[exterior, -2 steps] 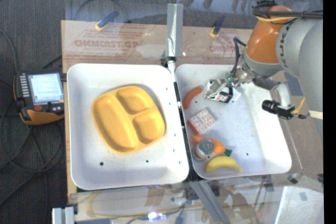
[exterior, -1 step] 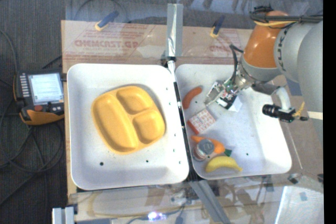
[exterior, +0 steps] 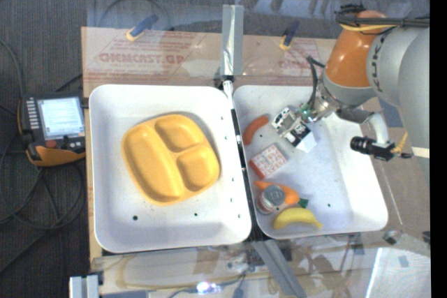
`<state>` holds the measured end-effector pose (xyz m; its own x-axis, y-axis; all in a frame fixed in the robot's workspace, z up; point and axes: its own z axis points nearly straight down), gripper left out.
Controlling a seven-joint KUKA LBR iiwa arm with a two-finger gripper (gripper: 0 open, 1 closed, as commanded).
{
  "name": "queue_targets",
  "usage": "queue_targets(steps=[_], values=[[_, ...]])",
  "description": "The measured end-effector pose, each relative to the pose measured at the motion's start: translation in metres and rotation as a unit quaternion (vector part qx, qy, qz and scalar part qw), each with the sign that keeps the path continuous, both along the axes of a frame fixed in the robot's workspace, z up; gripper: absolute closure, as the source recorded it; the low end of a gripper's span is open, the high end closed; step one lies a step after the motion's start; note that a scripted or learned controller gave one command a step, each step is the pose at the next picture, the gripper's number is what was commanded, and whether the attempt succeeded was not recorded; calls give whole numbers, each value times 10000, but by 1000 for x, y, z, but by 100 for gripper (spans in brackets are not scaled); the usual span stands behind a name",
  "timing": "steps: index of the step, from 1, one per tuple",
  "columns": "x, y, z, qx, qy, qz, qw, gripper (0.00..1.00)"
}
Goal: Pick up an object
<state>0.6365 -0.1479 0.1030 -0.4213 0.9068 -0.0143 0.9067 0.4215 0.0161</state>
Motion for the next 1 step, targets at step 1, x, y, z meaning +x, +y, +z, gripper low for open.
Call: queue_targets(steps=[1], values=[[32, 45, 92, 26, 106, 12, 9999, 100]])
